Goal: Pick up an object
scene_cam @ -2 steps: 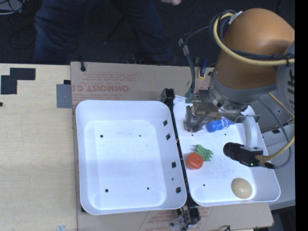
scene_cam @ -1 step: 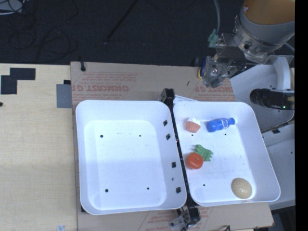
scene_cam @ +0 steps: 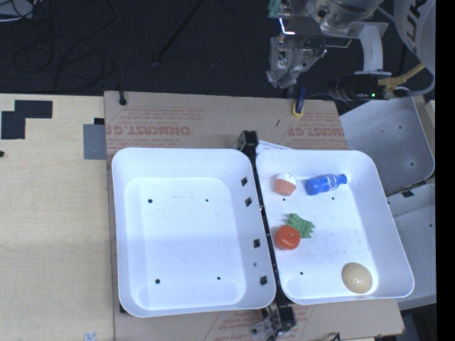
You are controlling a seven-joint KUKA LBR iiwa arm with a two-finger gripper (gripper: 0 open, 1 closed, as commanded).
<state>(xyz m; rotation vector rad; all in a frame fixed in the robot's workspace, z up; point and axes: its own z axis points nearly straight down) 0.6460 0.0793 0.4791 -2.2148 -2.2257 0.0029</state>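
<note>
From above and at a slant, the single fixed camera takes in a pale wooden bench (scene_cam: pixel 50 212) with a brown cardboard sheet (scene_cam: pixel 185 123) laid on it; on the cardboard sit two shallow white plastic bins side by side, the left bin (scene_cam: pixel 131 172) and the right bin (scene_cam: pixel 387 219), their inner rims meeting along a dark divider strip (scene_cam: pixel 257 212) fitted with small black clips.

The grey arm (scene_cam: pixel 355 6) comes in at the upper right, high over the dark background beyond the bench; its two-finger gripper (scene_cam: pixel 286 73) hangs above the far edge of the cardboard, well apart from both bins and past the back rim of the right one; nothing lies between its fingertips, but whether the hand is spread or clenched I cannot tell, the tips being small and dark against the background.

The candidate things all lie in the right bin: a small blue plastic bottle (scene_cam: pixel 325 183) lying on its side near the back; just beside it, toward the divider, a small pink-and-white cupcake-shaped toy (scene_cam: pixel 286 185); nearer the middle, a red round tomato-like toy (scene_cam: pixel 288 237) touching a green leafy piece (scene_cam: pixel 301 225); and, at the front right corner, a tan egg-shaped object (scene_cam: pixel 357 277) well apart from the rest.
</note>
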